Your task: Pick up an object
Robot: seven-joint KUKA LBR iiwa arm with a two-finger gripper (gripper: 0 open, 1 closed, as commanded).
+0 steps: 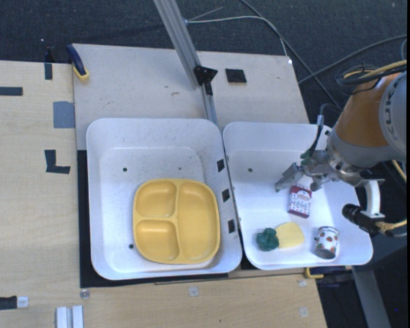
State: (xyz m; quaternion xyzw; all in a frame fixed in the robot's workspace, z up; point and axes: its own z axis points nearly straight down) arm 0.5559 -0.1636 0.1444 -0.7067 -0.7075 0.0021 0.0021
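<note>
The gripper [302, 183] sits directly over the red packet [299, 201] in the right bin [249, 139], positioned for a grasp; fingers' state cannot be told.

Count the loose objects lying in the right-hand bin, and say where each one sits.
4. A red-and-white packet lies mid-bin under the claw; a green lump, a yellow block and a small patterned cup line the near edge. The arm may hide more.

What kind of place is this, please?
Probably a robot laboratory bench: a grey arm reaches over two white bins, loose cables lie behind, and tape marks the table.
</note>
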